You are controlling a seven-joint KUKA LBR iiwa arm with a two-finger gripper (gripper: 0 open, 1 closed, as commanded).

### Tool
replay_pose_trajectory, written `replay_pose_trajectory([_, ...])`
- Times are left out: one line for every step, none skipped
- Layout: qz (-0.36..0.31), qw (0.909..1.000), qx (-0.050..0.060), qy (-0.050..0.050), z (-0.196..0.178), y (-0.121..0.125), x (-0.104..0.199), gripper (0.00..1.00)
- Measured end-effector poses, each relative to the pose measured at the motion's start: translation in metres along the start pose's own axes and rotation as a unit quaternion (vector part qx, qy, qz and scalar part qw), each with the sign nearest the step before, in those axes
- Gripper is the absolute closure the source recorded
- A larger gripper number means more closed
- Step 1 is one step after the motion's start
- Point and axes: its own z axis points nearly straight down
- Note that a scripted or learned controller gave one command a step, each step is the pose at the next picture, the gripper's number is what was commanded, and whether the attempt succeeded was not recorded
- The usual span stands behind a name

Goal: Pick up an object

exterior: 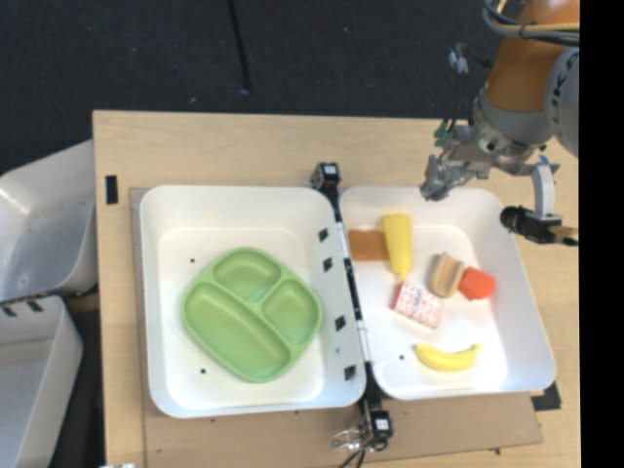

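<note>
The right bin (517, 359) holds a yellow corn cob (398, 243), a brown block (367, 246), a tan bread piece (445, 274), an orange-red block (477, 284), a white box with red dots (418, 305) and a yellow banana (448, 357). My gripper (436, 184) hangs above the far rim of this bin, up and to the right of the corn cob. Nothing is seen between its fingers.
The left bin (161, 359) carries a green divided plate (252, 312). A row of black clips (341, 291) runs along the divider between the bins. Bare wooden bench (244, 149) surrounds both bins.
</note>
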Motion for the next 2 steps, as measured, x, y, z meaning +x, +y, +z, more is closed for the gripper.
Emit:
replay_pose_trajectory([-0.001, 1.0, 0.0, 0.001, -0.008, 0.004, 0.059, 1.0])
replay_pose_trajectory([0.0, 1.0, 0.0, 0.0, -0.006, 0.019, 0.115, 1.0])
